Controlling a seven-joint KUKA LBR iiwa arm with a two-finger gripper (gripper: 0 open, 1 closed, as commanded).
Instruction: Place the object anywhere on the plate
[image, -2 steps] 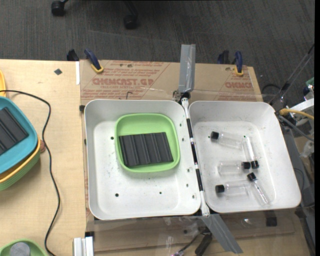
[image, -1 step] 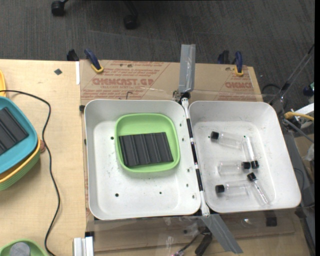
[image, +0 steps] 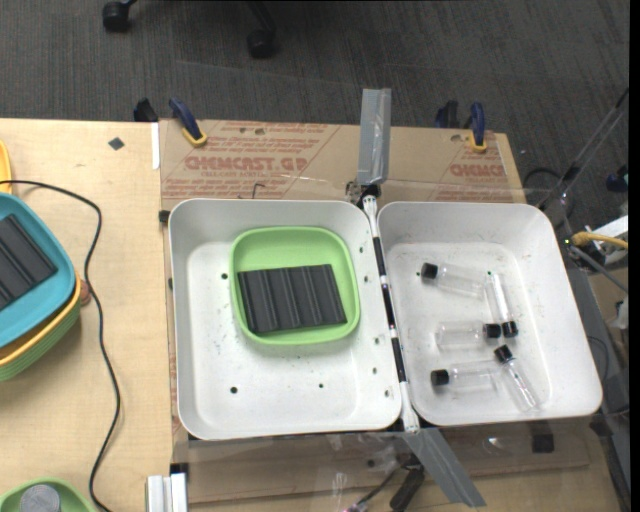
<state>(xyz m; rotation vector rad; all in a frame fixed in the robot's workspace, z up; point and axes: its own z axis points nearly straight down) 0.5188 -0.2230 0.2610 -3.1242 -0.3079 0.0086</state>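
Green plate w/ dark ribbed insert in left bin, toward its back edge, clear vials w/ black caps scattered in right bin, near centre & front-right corner, none on plate, claw state can't tell.

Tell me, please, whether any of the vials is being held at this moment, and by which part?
Nothing is held: the clear vials all lie loose in the right bin, and the green plate carries a dark ridged insert.

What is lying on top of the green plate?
A dark ribbed mat lies on the green plate, covering most of its floor; anything beneath the mat is hidden.
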